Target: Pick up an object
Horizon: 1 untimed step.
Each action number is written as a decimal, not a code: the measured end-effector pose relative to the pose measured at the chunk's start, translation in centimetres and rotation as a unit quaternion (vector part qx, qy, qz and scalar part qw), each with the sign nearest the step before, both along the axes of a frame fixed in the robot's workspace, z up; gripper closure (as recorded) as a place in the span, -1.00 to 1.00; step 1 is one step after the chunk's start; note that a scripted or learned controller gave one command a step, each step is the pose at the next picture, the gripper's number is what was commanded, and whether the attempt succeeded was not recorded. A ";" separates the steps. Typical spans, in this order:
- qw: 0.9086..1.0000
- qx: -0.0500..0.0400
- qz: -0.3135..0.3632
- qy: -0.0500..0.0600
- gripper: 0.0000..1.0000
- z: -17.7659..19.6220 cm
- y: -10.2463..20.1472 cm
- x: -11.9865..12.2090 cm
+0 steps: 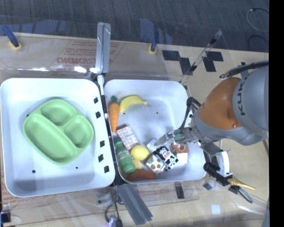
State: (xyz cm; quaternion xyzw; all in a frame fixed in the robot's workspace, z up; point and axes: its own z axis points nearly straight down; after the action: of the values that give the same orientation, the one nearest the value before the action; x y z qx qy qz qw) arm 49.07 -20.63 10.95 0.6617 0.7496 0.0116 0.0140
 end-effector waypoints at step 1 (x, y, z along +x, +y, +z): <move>1.000 -0.005 0.001 -0.006 1.00 1.5 -0.3 0.3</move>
State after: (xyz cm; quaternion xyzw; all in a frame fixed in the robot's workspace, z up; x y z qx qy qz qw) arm 49.38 -20.97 12.42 0.6605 0.7505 0.0116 0.0216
